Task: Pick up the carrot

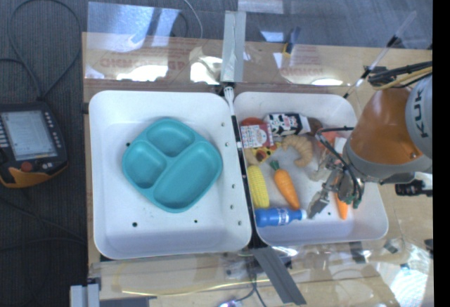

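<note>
Carrot lying in right bin, between corn cob and pincer. Pincer just beside it, released, nothing between fingers. Advisable: shift left, straddle midsection, close across width.

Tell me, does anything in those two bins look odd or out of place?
Nothing looks spilled or broken. The right bin is a loose jumble: carrot, corn and blue bottle lie crowded at different angles. The teal plate sits skewed in the left bin.
</note>
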Available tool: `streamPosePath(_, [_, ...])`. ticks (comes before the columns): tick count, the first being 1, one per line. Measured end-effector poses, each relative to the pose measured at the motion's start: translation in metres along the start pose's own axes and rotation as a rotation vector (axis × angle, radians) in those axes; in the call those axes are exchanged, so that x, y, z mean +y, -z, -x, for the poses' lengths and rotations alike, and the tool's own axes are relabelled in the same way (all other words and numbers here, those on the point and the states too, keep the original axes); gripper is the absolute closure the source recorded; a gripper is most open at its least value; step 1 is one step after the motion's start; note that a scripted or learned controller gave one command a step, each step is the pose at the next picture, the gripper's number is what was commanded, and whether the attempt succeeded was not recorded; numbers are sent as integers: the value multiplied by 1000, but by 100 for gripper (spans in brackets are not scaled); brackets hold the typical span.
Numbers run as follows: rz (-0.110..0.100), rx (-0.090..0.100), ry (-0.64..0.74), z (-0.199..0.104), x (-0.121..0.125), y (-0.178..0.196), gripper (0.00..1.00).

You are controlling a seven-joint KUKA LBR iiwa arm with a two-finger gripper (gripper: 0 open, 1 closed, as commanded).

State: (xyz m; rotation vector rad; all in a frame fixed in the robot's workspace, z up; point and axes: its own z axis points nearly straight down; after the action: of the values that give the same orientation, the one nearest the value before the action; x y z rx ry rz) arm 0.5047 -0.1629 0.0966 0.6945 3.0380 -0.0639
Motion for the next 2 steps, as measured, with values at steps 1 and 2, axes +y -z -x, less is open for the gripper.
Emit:
streamPosePath(1, [11,6,-26,-3,9,-1,0])
streamPosePath(2, [18,-14,-169,2,12,1,0])
